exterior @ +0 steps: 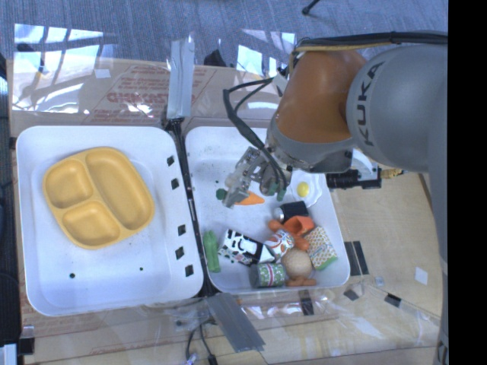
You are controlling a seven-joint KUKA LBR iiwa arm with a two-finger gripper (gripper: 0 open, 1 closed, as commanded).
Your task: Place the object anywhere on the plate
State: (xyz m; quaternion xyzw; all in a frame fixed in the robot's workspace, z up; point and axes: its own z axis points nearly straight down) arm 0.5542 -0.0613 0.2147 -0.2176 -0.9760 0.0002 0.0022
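Far to the left of the tool, the left bin (30,280) holds a yellow plate (97,196) with three compartments, lying flat and bare on the white floor. A black divider strip (185,204) runs between that bin and the right bin (209,154), still left of the tool.

Near the lower left of the tool, a green vegetable toy (211,250) lies along the right bin's left wall, and just beside it rests a black-and-white cow-patterned item (242,248).

The tool (245,179) hangs low over the middle of the right bin, its fingers pointing down and to the left. A toy carrot (245,198), orange with a green top, sits right at the fingertips; whether the fingers close on it or merely touch it cannot be told, nor how wide they stand.

Right of the tool lies a fried-egg toy (303,191). Below and to the right of the tool, a cluster of small toys crowds the bin's near corner: an orange piece (298,226), a beige egg-like ball (297,263), a green-rimmed can (269,275) and a checked packet (321,248).

Above the tool, the grey arm (396,105) with its orange band (319,90) spans the tabletop's right side.
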